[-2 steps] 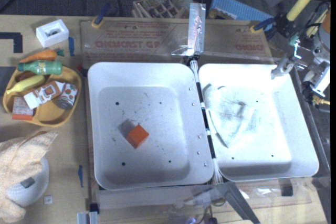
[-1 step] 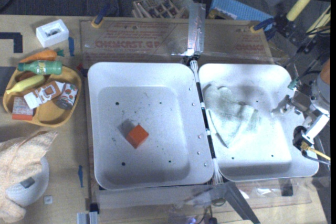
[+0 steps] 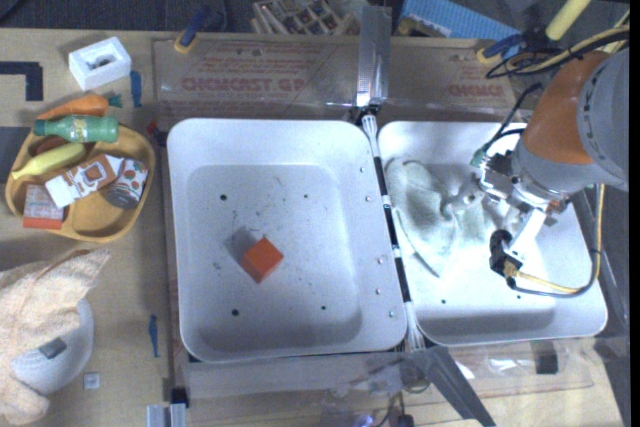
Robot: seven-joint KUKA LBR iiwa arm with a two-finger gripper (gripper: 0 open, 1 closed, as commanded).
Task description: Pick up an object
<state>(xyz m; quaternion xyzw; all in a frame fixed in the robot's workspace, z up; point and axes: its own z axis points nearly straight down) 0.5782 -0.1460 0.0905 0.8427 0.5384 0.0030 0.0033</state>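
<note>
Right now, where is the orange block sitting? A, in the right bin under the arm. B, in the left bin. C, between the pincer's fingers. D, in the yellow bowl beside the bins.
B: the orange block lies on the floor of the left bin, while the arm is over the right bin, well apart from it.
</note>
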